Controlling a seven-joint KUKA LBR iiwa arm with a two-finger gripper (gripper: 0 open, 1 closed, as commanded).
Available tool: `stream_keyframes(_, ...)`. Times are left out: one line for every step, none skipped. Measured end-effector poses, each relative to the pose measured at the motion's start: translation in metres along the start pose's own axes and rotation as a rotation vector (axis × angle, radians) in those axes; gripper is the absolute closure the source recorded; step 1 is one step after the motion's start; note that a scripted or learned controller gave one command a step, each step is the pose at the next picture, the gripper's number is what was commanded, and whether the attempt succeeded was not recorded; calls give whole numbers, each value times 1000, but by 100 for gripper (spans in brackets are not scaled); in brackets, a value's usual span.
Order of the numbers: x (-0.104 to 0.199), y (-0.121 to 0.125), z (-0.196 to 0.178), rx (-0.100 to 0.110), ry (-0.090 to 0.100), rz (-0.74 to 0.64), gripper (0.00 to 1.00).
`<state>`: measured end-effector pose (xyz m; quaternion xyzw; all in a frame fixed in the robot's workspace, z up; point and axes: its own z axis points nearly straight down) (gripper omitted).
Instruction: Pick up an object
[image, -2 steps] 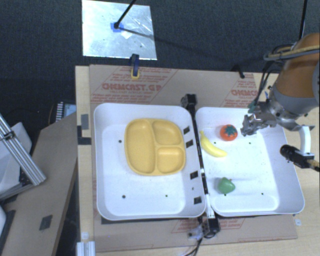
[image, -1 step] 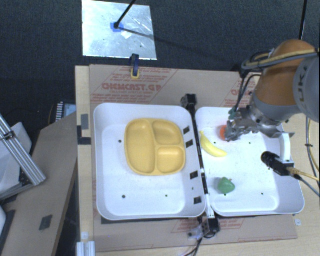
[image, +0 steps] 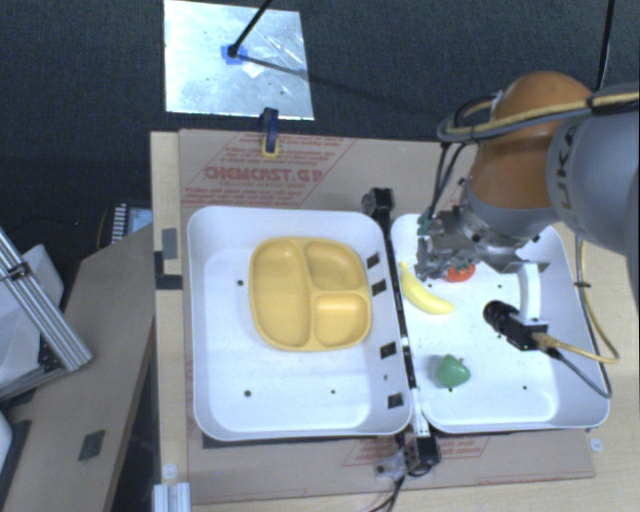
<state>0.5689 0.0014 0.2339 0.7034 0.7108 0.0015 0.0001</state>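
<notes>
Nearest the camera, a small green pepper-like toy (image: 452, 371) is seen lying in the right bin (image: 560, 400). Further back in that bin, a yellow banana (image: 424, 295) is laid near the divider, and an orange-red object (image: 460, 270) is partly hidden under the arm. The pincer (image: 437, 258) is lowered just above the banana's far end; whether it is apart or together cannot be told. A yellow divided plate (image: 308, 293) is set in the left bin (image: 220, 400).

Left bin (image: 215, 400): divided plate (image: 308, 293); right bin (image: 500, 405): banana (image: 424, 296) by the dividing edge, pepper (image: 452, 372) nearer the front.
</notes>
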Motion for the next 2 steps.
stream_keyframes(46, -11, -4, 1, 0, 1, 100)
stream_keyframes(99, -15, -9, 1, 0, 0, 100)
